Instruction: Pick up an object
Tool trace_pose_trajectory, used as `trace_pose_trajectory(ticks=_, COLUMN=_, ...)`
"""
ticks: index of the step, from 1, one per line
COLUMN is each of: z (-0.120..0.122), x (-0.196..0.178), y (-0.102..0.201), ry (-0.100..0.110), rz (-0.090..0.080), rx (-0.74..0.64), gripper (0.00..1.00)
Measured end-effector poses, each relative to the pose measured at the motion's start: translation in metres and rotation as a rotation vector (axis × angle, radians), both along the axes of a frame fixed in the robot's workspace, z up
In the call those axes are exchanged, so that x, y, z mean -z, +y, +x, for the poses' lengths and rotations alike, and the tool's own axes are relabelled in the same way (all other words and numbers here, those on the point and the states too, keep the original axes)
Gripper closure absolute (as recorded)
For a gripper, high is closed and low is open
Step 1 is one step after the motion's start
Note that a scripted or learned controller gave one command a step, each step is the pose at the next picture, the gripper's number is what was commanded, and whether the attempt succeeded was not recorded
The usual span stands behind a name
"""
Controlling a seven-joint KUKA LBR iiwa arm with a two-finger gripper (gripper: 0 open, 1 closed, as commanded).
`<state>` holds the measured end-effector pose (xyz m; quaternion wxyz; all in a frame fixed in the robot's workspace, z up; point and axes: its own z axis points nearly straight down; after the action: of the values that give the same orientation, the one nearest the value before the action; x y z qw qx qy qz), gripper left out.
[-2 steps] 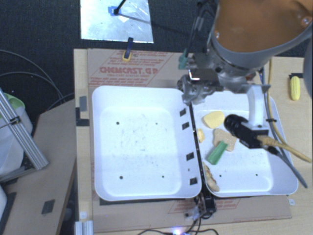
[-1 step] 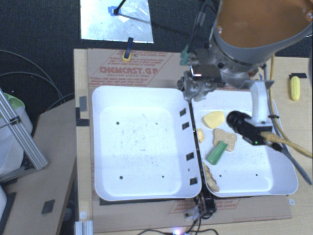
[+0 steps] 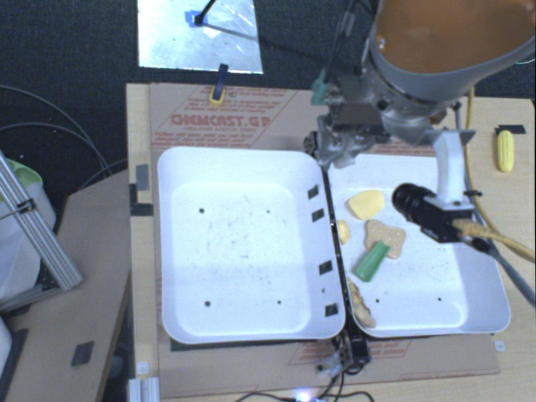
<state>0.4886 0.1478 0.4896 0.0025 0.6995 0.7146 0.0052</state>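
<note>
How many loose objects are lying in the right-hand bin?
5, perhaps more under the arm: a yellow piece, a tan piece just below it, a green block, a tiny yellow bit and a tan piece along the left wall.

Overhead slanted view of two white bins side by side. The left bin (image 3: 243, 249) lies bare; the right bin (image 3: 435, 300) contains a yellow piece (image 3: 366, 204), a tan piece (image 3: 387, 235), and a green block (image 3: 370, 260). The gripper (image 3: 335, 145), blurred, hangs near the far end of the divide between the bins.
</note>
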Motion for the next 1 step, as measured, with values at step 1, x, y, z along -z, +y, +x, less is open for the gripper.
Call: trace_pose_trajectory(ticks=1, z=0.0006, x=-0.011, y=0.0, ry=-0.003, rz=0.001, rx=-0.005, gripper=1.0)
